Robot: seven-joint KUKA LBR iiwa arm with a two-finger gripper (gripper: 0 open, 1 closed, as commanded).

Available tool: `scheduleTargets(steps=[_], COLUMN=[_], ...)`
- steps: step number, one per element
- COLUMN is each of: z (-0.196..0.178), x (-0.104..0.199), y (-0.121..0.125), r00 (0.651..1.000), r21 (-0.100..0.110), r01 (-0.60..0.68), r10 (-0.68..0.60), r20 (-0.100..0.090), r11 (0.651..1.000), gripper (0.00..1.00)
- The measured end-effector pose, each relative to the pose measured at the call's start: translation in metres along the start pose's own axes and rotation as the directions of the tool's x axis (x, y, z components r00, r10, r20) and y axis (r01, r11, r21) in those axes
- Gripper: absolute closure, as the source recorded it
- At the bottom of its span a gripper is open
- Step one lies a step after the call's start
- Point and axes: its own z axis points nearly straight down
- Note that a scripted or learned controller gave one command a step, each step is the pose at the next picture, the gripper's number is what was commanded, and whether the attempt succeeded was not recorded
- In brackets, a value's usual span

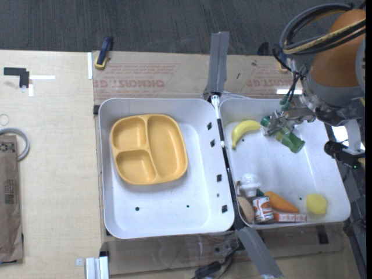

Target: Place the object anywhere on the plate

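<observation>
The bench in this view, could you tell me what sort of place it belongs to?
Most likely a robotics lab test bench: a robot arm reaches over two white bins, one holding a yellow plate, the other toy food like a banana.

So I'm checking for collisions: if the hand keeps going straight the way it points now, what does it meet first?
Probably the green bottle right at the hand, then the banana further left in the right bin. Depth is hard to judge from above.
</observation>
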Motion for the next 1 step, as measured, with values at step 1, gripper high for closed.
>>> scheduleTargets(steps=[1], z=[0.0418], x=[0.0648], y=[-0.0166], r00=[0.994], r21=[0.001], r01=[0.106], r10=[-0.106], r20=[-0.001], r11=[0.994], gripper=[1.0])
